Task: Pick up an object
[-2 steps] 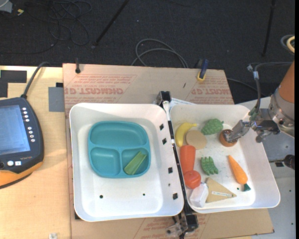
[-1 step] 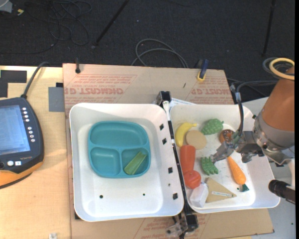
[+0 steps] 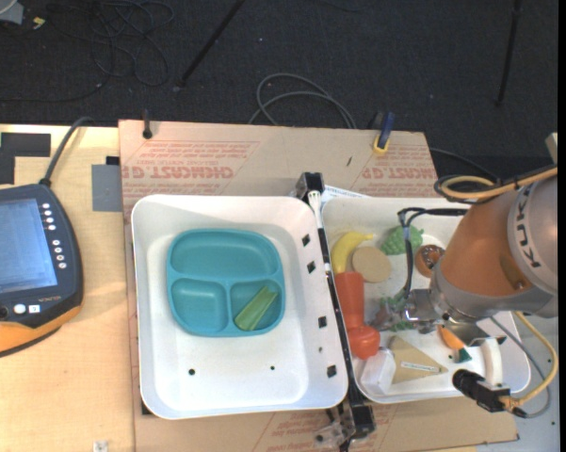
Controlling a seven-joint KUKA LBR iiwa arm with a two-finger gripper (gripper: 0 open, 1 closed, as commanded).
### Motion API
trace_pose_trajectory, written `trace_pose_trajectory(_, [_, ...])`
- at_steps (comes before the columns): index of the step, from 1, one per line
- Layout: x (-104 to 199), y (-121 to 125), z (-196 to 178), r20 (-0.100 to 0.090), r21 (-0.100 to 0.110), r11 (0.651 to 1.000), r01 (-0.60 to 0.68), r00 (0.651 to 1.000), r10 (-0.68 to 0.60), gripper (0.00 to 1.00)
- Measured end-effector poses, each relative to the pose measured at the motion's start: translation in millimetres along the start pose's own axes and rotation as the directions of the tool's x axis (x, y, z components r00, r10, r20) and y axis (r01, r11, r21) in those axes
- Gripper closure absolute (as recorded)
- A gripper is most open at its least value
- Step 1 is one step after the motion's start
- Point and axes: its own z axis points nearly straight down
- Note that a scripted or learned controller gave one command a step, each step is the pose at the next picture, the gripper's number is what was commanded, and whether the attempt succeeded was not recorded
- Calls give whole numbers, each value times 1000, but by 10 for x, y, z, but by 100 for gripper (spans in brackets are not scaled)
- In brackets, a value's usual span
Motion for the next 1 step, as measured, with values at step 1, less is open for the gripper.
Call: trace_pose_trajectory(1, [-9,278,-30,-9,4,1000,8,1000,-8,0])
